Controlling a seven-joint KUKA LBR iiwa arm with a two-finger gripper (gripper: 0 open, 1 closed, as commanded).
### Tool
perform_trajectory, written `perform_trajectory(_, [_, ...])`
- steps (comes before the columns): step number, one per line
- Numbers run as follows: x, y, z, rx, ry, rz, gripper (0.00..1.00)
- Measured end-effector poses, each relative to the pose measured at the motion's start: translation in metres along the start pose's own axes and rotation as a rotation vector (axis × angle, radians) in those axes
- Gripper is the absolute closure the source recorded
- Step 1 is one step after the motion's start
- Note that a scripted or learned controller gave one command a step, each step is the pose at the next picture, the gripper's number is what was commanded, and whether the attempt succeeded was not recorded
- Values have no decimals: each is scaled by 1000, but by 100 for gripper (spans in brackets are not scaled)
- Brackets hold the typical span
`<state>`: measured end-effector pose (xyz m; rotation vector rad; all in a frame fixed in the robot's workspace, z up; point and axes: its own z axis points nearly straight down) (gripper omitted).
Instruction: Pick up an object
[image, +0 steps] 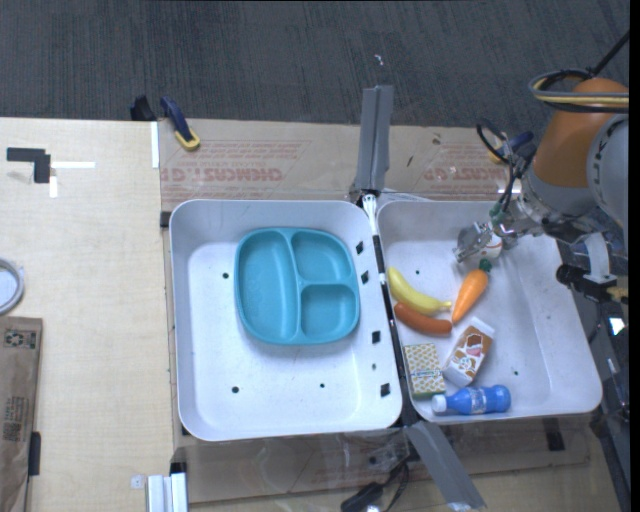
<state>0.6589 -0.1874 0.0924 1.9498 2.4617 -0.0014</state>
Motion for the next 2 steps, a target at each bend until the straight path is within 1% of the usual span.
perform_trajectory(1, [-1,1,-12,-4,-3,1,100])
perform_trajectory(2, [5,2,-150,-2,-1,-51,100])
